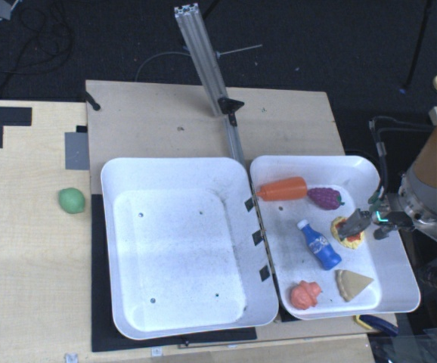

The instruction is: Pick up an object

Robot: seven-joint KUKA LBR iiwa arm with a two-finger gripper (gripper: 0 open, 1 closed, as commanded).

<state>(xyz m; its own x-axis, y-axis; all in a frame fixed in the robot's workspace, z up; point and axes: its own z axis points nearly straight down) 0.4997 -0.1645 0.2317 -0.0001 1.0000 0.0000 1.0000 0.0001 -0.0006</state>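
One fixed camera here, perched high above the bench (pixel 29 203) and looking down at a slant, so the far edge sits toward the top of the frame with dark floor beyond. It stands well back: both white bins fit whole, the left bin (pixel 120 180) at lower centre, the right bin (pixel 392 278) at lower right. The arm (pixel 423 187) pokes in at the right edge, cropped there.
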